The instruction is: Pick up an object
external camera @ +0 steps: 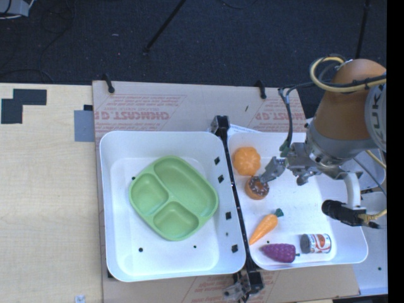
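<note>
My gripper (266, 176) reaches into the right bin (353, 248) from the right and hangs low over its upper left part. Its tip is right at the upper right edge of a small brown donut (255, 189); whether it touches is unclear. An orange ball (246, 160) lies just up and left of the donut. Toward the bin's front lie a toy carrot (263, 228), a purple fruit (278, 252) and a small can (316, 243) on its side.
The left bin (120, 232) holds a green divided plate (173, 197). A black divider (230, 194) runs between the two bins. The arm's grey and orange body (344, 122) covers the right bin's upper right corner.
</note>
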Robot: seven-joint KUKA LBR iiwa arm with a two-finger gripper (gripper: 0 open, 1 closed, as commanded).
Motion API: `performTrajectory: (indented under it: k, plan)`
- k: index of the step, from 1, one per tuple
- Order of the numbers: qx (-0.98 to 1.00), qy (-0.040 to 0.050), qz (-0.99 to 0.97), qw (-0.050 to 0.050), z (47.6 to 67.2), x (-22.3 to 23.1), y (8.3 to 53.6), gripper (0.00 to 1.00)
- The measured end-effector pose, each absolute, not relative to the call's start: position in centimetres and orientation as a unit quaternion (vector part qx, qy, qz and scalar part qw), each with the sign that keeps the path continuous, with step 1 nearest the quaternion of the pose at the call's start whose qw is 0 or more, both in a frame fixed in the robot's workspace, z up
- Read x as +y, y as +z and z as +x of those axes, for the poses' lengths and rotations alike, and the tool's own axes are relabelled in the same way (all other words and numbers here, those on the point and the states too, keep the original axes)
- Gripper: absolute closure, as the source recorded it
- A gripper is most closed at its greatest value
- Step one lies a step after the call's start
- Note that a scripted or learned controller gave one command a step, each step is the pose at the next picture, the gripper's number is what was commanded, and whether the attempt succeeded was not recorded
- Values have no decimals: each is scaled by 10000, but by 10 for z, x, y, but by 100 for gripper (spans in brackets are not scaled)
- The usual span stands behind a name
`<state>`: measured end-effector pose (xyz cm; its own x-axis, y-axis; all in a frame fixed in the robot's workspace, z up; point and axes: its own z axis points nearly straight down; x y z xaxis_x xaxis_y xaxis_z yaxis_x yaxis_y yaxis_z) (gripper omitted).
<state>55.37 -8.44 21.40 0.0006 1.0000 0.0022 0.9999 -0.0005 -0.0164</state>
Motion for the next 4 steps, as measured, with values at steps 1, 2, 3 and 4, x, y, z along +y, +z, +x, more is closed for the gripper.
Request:
performTrajectory:
  k: [1,2,3,4]
  plan:
    - [-7075,11,-7067,19,556,-85,221,0]
    - [-7074,30,-7068,41,558,-82,156,0]
    - [-7070,23,-7072,34,565,-80,109,0]
    - [-7064,15,-7078,20,564,-79,87,0]
